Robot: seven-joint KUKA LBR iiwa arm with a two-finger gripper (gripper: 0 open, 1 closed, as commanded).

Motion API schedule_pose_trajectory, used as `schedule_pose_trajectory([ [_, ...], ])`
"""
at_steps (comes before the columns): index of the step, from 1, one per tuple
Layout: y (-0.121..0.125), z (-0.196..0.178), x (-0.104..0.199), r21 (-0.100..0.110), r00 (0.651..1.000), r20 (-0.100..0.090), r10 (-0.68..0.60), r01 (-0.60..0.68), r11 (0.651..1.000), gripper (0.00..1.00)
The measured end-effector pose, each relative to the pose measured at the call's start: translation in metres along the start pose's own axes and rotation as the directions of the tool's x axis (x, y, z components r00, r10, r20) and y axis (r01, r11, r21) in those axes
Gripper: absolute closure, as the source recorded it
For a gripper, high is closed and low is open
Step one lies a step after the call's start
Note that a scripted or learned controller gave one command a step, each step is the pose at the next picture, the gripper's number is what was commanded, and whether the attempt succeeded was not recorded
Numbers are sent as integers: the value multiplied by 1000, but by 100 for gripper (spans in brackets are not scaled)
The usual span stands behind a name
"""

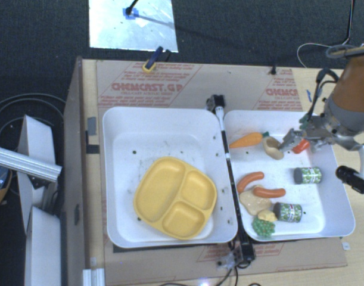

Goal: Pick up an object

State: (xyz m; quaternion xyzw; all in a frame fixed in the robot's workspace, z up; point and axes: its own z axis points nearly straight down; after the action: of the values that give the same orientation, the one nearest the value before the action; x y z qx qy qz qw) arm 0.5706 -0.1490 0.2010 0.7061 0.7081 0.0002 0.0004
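My gripper (292, 140) hangs low over the back of the right bin (342, 216), coming in from the right under the grey and orange arm (351, 94). Its tip is right beside a beige rounded toy (273, 148), and a small red piece (300, 147) sits against it. An orange carrot (247, 140) lies just left of the beige toy. Further forward lie two red sausages (251, 179) (269, 192), a green can (307, 175), a second green can (288, 212), a pale pear-shaped toy (254, 202) and a green leafy toy (264, 227).
The left bin (119, 159) holds a yellow divided plate (175, 197). A black-tipped rod (224, 139) runs along the wall between the two bins. A black part of the arm's mount (355, 179) overhangs the right bin's right rim.
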Motion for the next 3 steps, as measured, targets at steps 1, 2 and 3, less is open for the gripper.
schedule_pose_trajectory([
  [1, 53, 87, 43, 2, 1000, -1, -2, 2, 1000, 0],
  [2, 94, 70, -12, -3, 1000, 2, 2, -2, 1000, 0],
  [3, 83, 117, -48, 0, 1000, 1, 1, -1, 1000, 0],
])
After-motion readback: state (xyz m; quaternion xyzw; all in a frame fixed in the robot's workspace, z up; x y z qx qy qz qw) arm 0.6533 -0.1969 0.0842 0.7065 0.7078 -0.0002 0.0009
